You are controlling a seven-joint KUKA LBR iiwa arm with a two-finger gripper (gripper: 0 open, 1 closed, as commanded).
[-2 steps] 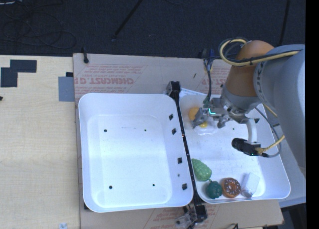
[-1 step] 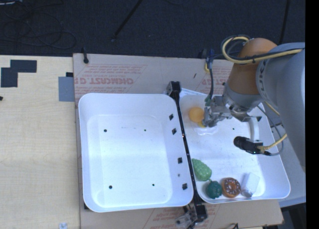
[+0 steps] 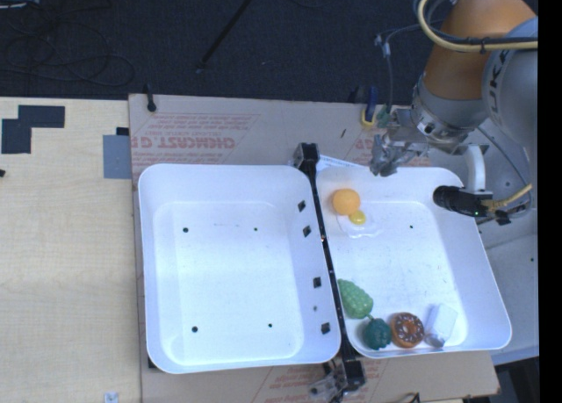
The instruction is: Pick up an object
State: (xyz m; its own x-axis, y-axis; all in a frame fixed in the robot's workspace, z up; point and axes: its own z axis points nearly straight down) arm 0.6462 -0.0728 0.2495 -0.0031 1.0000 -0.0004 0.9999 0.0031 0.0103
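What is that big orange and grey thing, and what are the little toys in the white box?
That is a robot arm, photographed by a camera above the bench, looking down. At its end is a gripper, a hand with two fingers, hanging over the far edge of the right bin. It holds nothing. In that bin lie an orange ball with a small yellow piece, a green toy, a teal toy, a donut and a white block. The left bin sits beside it. The arm's job is to pick up one thing.
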